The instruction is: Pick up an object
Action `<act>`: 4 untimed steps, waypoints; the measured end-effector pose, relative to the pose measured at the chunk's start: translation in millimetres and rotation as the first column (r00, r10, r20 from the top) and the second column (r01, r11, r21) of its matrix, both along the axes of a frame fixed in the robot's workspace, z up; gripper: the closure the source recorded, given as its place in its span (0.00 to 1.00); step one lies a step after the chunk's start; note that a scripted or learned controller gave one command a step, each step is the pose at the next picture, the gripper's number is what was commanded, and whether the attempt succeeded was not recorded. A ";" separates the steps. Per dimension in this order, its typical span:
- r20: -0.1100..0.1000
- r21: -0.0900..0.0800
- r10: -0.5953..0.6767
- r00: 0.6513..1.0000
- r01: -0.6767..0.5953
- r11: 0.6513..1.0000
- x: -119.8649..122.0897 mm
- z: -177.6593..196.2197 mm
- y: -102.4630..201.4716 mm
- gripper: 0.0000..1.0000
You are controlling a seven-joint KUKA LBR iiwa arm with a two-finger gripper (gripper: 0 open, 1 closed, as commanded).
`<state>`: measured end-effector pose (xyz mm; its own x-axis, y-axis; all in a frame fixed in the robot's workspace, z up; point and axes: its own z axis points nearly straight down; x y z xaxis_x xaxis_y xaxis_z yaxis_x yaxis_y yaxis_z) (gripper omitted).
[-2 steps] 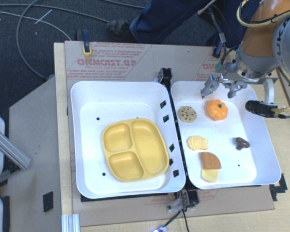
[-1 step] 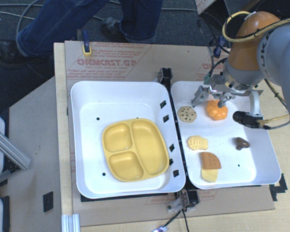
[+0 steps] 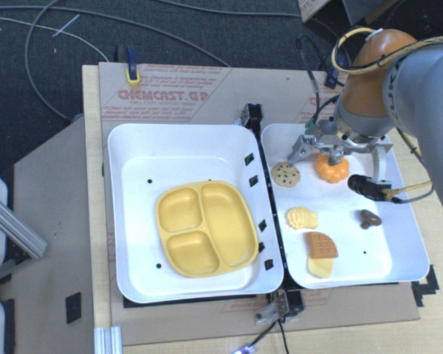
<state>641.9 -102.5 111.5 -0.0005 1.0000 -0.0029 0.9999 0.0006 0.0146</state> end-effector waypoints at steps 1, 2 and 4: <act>-0.001 0.001 0.000 1.000 0.000 1.000 0.0 8.6 0.7 1.00; -0.009 0.002 0.000 1.000 0.000 1.000 4.6 53.6 -2.2 1.00; -0.012 0.003 0.000 1.000 0.000 1.000 6.9 118.0 -2.2 1.00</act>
<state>648.8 -104.7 229.5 -0.0008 1.0000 0.0001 1.0000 0.0008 0.0026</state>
